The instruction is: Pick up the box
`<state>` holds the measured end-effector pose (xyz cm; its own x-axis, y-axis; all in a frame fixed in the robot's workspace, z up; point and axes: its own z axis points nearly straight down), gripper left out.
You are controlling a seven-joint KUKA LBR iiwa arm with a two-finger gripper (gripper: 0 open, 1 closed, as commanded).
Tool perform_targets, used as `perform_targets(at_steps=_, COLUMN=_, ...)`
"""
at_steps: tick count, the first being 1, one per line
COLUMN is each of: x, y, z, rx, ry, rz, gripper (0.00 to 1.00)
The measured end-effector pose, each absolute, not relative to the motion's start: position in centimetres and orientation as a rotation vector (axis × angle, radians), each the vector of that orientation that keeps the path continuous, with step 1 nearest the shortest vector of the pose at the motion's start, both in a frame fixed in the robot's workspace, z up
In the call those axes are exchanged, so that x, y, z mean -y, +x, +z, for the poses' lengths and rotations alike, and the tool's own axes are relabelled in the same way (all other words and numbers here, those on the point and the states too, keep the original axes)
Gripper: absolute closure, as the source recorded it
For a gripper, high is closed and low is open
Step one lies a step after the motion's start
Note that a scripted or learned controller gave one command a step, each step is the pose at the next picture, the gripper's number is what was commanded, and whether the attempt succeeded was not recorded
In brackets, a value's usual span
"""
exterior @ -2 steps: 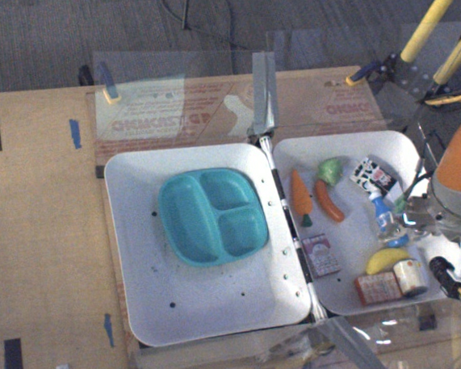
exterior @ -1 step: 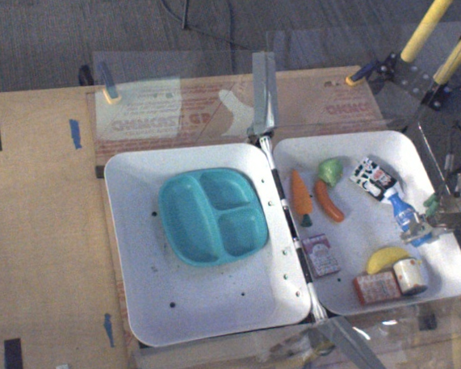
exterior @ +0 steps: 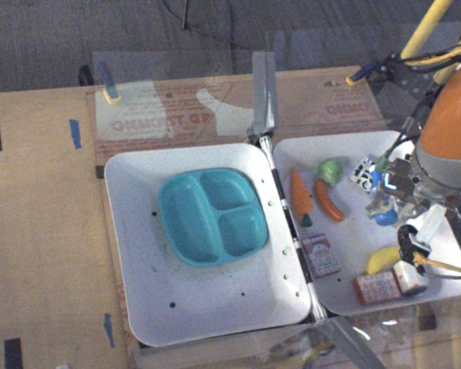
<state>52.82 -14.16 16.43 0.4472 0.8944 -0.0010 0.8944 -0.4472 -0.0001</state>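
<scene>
Two small boxes lie in the right bin (exterior: 348,145). A dark red box (exterior: 321,255) sits flat by the bin's left wall, and a brighter red box (exterior: 377,287) rests near the front edge. My gripper (exterior: 384,192) hangs over the right part of that bin, up and to the right of both boxes and apart from them. A small blue object (exterior: 385,218) lies just below the gripper, and a black-and-white patterned item (exterior: 364,175) is at its left.
The right bin also holds a carrot (exterior: 300,196), a red pepper (exterior: 329,202), a green vegetable (exterior: 330,169), a banana (exterior: 381,260) and a white-and-brown object (exterior: 410,276). A teal divided plate (exterior: 214,215) fills the middle of the left bin (exterior: 144,293).
</scene>
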Motion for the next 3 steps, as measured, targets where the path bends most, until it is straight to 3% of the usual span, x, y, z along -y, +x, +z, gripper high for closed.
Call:
perform_targets(at_steps=1, x=13.4, y=61.6, z=22.4, rx=-1.778, ry=2.590, rz=-0.002, gripper=1.00)
perform_targets(at_steps=2, x=20.0, y=66.2, z=23.9, rx=-1.406, ry=2.808, rz=-0.001, gripper=1.00)
perform_targets(at_steps=3, x=19.5, y=66.4, z=24.9, rx=-1.418, ry=2.801, rz=-0.003, gripper=1.00)
